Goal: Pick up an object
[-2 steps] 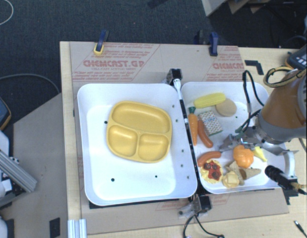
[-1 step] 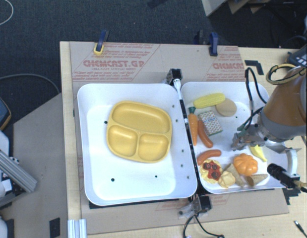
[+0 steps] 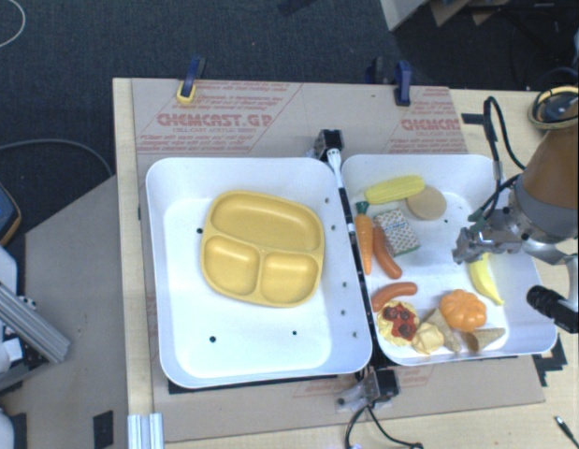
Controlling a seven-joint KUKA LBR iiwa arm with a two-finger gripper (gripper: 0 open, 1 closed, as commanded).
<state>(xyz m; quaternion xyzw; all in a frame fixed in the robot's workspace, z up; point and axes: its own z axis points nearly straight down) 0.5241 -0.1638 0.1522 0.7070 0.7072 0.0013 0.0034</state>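
My gripper [image 3: 474, 248] hangs low over the right side of the right bin [image 3: 439, 166], at the end of the grey arm with the orange band. A yellow banana [image 3: 486, 281] lies right under and in front of it; its upper end is hidden by the gripper. Other toy foods fill this bin: a corn cob [image 3: 394, 190], a round tan biscuit [image 3: 426, 204], a carrot [image 3: 365, 238], a red sausage [image 3: 386, 253], a second sausage [image 3: 394, 294], a speckled grey block [image 3: 398, 231], a pizza slice [image 3: 399, 320] and an orange pepper [image 3: 462, 310].
The left bin [image 3: 177, 279] holds a yellow divided plate [image 3: 262, 248]. A cone-shaped piece [image 3: 485, 340] and pale bits lie at the right bin's front edge. Black cables run behind the arm. Clamps sit on the board's far edge.
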